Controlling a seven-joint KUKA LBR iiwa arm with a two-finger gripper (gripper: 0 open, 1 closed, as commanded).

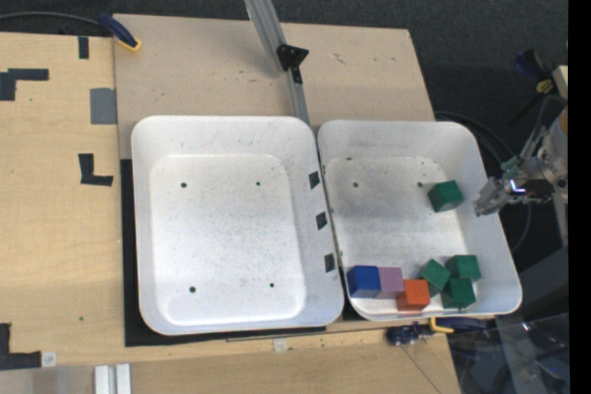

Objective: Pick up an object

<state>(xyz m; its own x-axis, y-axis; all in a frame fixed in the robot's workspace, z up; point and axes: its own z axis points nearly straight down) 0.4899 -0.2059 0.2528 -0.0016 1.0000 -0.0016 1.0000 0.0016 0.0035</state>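
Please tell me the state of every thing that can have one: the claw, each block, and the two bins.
claw: at the right bin's right rim, holding nothing I can see
lone green block: loose on the bin floor, apart from the others
blue block: lying by the front wall
purple block: beside the blue block
orange block: lying beside the purple block
three green blocks: clustered in the front corner
right bin: holds all blocks
left bin: holds no blocks

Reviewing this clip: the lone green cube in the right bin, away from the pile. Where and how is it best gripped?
Probably from straight above, closing on two opposite flat sides of the lone green cube. It sits apart on the right bin floor with free space all round, unlike the clustered blocks along the near wall. It looks slightly rotated, so the pincer would turn to match its faces.
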